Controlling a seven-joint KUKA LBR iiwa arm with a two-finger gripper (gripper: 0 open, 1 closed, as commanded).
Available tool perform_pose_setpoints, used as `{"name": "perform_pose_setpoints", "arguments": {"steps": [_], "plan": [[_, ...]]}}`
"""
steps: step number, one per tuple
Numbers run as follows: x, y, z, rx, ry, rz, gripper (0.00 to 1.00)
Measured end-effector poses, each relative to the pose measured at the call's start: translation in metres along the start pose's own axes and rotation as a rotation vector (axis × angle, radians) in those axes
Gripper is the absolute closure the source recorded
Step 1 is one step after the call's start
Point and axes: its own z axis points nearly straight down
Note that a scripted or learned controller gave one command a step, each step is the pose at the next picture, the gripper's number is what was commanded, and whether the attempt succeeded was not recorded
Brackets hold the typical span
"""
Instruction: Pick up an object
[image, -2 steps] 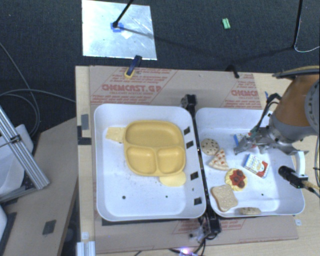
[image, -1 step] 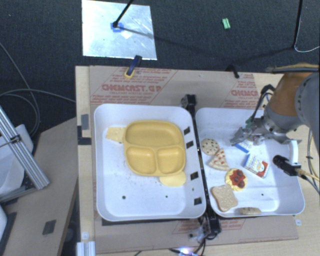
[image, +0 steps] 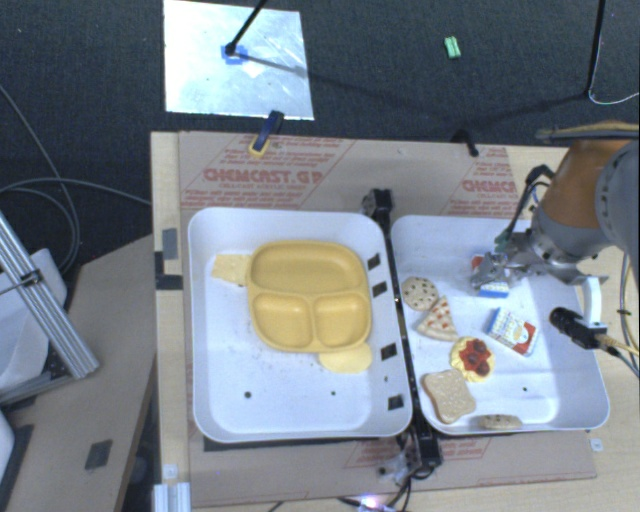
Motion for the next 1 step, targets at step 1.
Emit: {"name": "perform_pose_setpoints", "arguments": {"steps": [1], "plan": [[0.0575, 0.0458, 0.01, 0.026, -0.002, 0.0, 1.0]]}}
